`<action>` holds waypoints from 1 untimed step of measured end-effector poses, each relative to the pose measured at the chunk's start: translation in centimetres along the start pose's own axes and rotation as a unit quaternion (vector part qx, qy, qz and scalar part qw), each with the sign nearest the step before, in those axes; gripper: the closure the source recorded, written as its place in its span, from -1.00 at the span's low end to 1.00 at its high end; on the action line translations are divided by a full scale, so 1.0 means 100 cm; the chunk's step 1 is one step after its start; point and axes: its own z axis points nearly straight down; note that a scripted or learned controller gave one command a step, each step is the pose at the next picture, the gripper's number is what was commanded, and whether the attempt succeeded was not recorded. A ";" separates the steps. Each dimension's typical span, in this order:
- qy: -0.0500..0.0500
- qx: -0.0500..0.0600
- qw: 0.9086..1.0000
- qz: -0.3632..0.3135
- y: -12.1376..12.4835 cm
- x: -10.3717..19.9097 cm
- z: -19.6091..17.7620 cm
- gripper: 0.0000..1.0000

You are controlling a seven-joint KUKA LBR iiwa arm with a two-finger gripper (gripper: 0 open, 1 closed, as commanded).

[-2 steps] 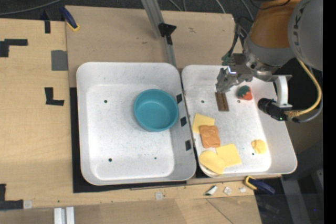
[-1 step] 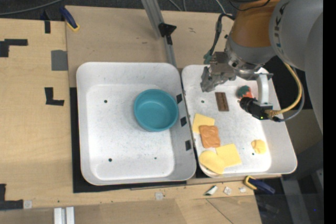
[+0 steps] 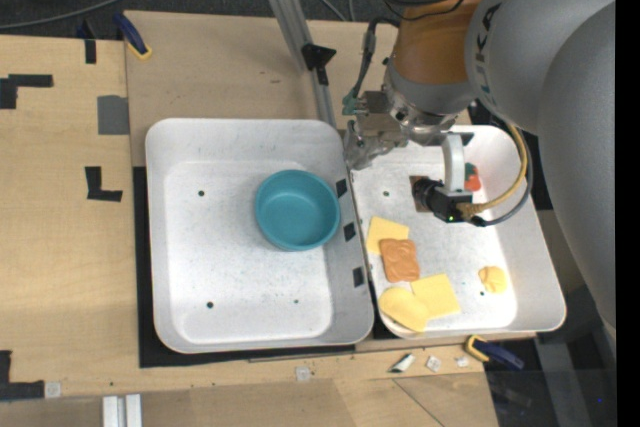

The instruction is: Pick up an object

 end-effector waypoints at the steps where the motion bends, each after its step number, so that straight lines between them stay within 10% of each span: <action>1: -0.001 0.002 1.000 0.001 0.006 0.050 0.022 1.00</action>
